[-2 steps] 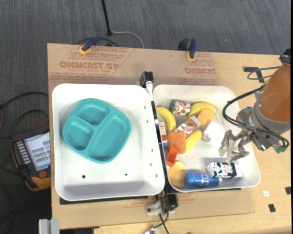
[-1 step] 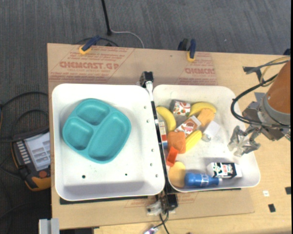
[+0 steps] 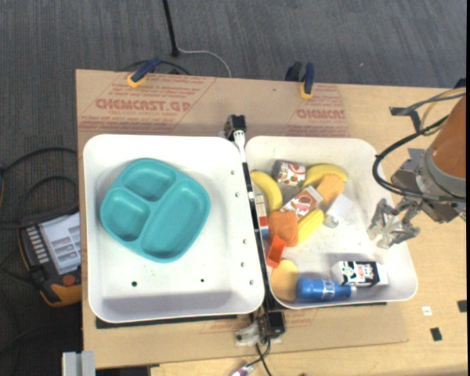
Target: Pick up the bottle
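Claw: we see the claw (image 3: pixel 392 227) hanging over the far right side of the right bin (image 3: pixel 395 292). Its fingers look a little apart, with nothing between them.
Bottle: we think the blue bottle (image 3: pixel 321 289) is the one to grab. It lies on its side at the front of the bin, below and to the left of the claw, well apart from it.
Milk carton: a small carton (image 3: pixel 359 273) with black spots lies just beside the bottle, between the bottle and the claw.
Other toys: bananas (image 3: pixel 276 188), an orange piece (image 3: pixel 283 226) and a little box (image 3: pixel 301 204) sit in a heap to the claw's left.
Left bin: far to the claw's left, it (image 3: pixel 125 296) holds a teal plate (image 3: pixel 154 208).
Done so far: we judge nothing is picked up yet.
Left to do: we think the claw must go over to the bottle, come down, squeeze it and lift.
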